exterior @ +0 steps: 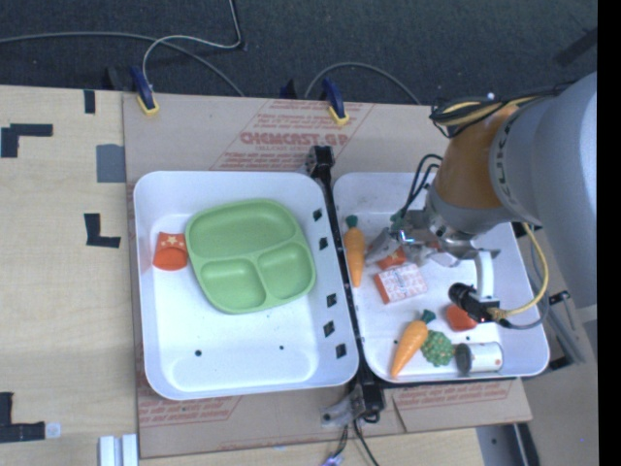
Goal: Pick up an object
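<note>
Ref = red/white box (401, 282), mid arm-side bin (529, 362). Nearer than box, to its right: white cyl. (482, 358) at front rim, green veg (438, 349) beside it. Carrot (408, 347) directly in front of box. Small red obj (460, 318) right of box. Gripper (412, 239) just behind box, low; contact unclear, jaw opening can't be told. 2nd carrot (354, 252) left of box, by divider. Well left of box, in other bin (155, 357): green plate (254, 255), orange cup (171, 251)

Grey arm (558, 153) from right, orange band (475, 168) above wrist, hand (412, 241) pointing down
</note>
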